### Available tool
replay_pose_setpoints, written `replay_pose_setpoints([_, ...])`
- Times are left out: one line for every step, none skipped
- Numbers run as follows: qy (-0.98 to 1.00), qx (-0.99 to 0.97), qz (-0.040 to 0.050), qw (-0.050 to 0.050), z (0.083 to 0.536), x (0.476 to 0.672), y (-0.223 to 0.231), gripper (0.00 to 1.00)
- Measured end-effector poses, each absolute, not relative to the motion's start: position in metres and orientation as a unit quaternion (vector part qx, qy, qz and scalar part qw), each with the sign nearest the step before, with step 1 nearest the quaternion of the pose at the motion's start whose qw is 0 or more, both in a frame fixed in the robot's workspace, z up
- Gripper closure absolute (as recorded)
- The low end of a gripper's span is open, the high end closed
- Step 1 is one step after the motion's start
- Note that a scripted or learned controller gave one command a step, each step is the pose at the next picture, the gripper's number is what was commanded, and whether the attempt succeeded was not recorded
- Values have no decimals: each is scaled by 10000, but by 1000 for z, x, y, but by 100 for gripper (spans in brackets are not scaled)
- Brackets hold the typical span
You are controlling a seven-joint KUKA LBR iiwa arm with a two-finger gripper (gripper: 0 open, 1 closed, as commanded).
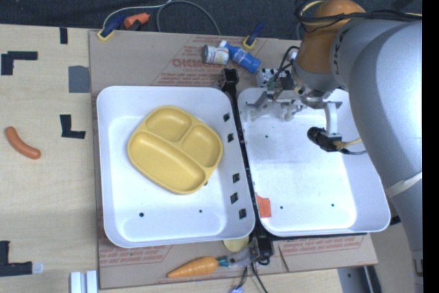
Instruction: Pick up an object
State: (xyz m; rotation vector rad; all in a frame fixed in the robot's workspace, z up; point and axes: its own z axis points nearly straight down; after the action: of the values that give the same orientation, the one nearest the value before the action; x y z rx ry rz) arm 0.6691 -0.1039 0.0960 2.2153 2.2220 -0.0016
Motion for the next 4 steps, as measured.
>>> replay_pose_setpoints([7077, 7065, -5, 6, 85, 669, -107, 0])
replay_pose_setpoints([7076, 7067, 0, 1, 99, 668, -97, 0])
replay_pose_setpoints([7072, 7070, 5, 24, 85, 645, -95, 0])
replay_pose_setpoints([7080, 7062, 3, 2, 85, 669, -98, 0])
